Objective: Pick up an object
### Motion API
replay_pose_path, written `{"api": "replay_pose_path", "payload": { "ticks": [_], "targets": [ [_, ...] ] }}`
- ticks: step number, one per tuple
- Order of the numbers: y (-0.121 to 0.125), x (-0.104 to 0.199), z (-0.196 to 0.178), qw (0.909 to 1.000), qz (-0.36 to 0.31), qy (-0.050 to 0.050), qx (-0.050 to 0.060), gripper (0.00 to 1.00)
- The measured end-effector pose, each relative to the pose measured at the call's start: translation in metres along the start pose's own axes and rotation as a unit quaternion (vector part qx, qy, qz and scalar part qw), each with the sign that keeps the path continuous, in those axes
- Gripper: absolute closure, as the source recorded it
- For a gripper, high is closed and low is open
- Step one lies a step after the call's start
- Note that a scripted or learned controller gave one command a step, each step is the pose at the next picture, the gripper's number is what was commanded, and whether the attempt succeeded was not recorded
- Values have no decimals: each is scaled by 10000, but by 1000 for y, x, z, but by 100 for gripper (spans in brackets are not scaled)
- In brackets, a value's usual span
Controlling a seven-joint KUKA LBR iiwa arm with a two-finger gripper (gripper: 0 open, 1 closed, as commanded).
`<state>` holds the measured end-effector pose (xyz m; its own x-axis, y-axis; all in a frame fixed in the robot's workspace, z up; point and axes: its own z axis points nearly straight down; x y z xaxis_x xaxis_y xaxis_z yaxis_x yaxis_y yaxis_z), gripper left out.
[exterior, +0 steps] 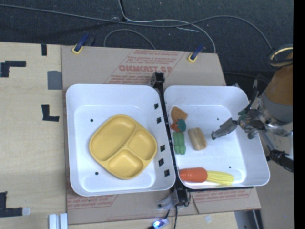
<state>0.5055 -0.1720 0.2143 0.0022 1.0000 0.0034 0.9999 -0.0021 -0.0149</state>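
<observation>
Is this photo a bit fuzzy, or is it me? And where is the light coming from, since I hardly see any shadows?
In the camera view the whole picture is soft and slightly grainy; the end effector and arm look blurriest. Lighting is even and overhead: only faint shadows sit under the yellow plate and along the bin walls. The white bins look bright but keep detail, with no hard glare.

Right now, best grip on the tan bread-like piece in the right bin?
Probably across the short width of the tan bread piece, coming straight down. It lies flat with its long axis running top to bottom, bare floor to its right, and the green piece close on its left. The claw sits right of it.
</observation>
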Motion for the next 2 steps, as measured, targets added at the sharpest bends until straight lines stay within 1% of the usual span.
{"api": "replay_pose_path", "payload": {
  "ticks": [1,2],
  "targets": [
    [2,0,-4,10000,-16,-10,-43,0],
    [11,-1,48,10000,-14,-6,-22,0]
  ]
}}
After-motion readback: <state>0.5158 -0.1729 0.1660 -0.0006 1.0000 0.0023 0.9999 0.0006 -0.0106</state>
